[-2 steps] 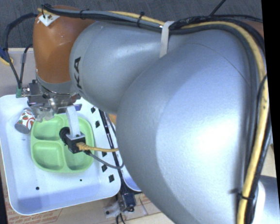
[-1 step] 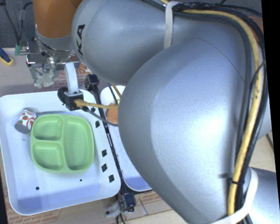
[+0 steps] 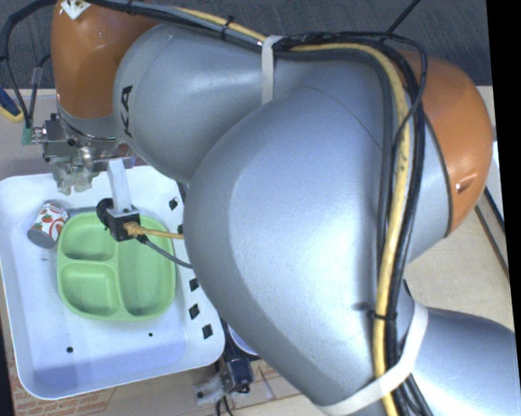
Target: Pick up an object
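Hovering metal hand [image 3: 75, 178], grip state unclear, over glossy white bin [image 3: 23, 296]; green three-compartment plastic tray [image 3: 112, 270].

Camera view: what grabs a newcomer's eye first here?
The grey arm dominates, sweeping from the lower right across most of the frame, with orange bands at the top left and right edge. Next is the green divided plate lying in the left white bin. The gripper sits at the bin's far edge, just above a small patterned object beside the plate's upper left corner.
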`<state>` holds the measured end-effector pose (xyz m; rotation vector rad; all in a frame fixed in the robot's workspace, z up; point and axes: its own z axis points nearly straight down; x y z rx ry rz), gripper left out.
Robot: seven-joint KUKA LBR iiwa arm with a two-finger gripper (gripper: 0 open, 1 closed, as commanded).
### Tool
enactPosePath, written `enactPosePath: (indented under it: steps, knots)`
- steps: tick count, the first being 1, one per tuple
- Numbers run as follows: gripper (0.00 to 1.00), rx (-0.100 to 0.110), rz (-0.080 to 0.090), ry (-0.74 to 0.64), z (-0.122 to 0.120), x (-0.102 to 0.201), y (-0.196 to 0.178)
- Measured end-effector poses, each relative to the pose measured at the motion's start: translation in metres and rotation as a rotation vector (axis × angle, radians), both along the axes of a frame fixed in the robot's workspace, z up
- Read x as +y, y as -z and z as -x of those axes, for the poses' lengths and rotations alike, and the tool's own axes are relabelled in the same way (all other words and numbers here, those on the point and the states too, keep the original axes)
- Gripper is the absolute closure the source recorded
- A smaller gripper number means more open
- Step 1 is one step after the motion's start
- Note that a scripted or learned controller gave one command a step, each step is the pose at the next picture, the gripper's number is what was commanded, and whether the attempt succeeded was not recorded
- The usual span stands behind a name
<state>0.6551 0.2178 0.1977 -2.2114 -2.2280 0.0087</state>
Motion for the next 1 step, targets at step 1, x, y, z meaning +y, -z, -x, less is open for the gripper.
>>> enactPosePath:
  steps: [1]
  knots:
    - [1.00, -0.001, 0.000, 0.001, 0.0671, -0.0010, 0.0359]
